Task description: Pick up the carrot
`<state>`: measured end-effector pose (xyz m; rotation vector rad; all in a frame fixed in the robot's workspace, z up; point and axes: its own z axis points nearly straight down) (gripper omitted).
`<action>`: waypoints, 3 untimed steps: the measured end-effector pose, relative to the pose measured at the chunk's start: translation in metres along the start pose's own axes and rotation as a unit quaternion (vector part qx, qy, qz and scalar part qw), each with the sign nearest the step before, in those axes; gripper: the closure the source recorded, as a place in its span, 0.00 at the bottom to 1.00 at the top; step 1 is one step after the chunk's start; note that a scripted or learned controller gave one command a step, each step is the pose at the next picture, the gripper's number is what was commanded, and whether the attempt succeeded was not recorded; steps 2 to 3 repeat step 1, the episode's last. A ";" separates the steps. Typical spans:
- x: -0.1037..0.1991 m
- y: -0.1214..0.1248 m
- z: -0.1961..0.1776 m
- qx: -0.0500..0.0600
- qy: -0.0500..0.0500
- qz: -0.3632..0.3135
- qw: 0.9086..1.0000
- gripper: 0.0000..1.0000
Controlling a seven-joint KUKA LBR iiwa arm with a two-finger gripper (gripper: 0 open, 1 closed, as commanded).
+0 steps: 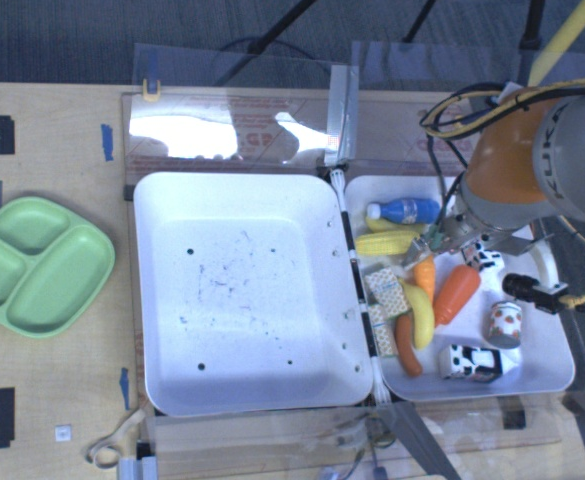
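The tabletop point(52, 148) carries two white bins, and the arm point(532, 168) reaches in over the right bin point(557, 363). The left bin point(242, 288) lies well to the far side of the hand point(440, 236), and a green divided plate point(40, 265) sits further out that way. The hand hangs low over the right bin's clutter; whether it is apart or together cannot be told, as the wrist hides it.

The carrot point(455, 294), a fat orange piece, lies just below the hand, tilted, and looks untouched. A thinner orange piece point(424, 275) sits close beside it, with a banana point(421, 315) and a corn cob point(386, 242) near. A blue bottle point(404, 211) rests just above the hand.

For a clean pick, the hand should probably shift slightly toward the carrot's middle, align across its narrow width, and descend without snagging the neighbours.
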<state>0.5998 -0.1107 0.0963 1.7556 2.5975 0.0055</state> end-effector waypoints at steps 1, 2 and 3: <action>-0.001 -0.005 -0.096 0.004 0.002 -0.009 1.000 1.00; -0.001 -0.005 -0.096 0.004 0.002 -0.009 1.000 1.00; -0.001 -0.005 -0.096 0.004 0.002 -0.009 1.000 1.00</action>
